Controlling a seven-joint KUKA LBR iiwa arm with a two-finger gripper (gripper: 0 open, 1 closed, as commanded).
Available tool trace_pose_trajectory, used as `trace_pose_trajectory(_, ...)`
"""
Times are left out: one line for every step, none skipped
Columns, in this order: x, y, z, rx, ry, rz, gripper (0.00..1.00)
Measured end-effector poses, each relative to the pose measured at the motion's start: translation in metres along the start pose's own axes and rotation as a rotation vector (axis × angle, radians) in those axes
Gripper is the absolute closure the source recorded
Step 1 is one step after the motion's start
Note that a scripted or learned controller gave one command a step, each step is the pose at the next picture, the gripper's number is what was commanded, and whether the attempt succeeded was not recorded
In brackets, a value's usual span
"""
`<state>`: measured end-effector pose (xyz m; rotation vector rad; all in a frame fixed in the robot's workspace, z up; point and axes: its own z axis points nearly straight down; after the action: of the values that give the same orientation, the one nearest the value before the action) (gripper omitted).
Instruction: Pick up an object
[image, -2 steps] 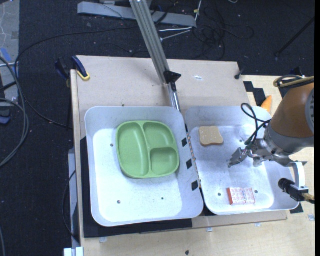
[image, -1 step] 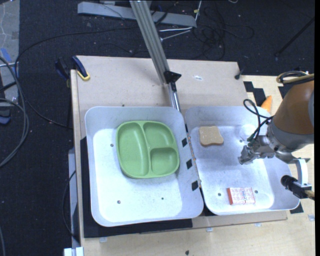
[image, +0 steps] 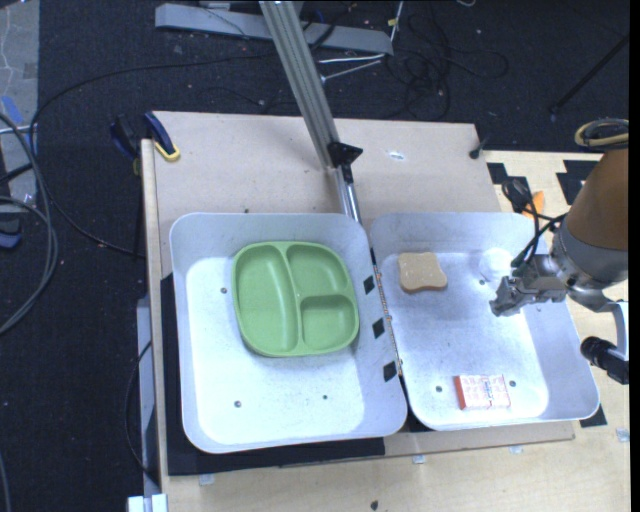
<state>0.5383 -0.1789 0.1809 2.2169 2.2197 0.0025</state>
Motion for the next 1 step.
trace_pose_trajectory(-0.0034, -0.0046, -0.0611, -0.002, -0.001, 0.000, 1.00)
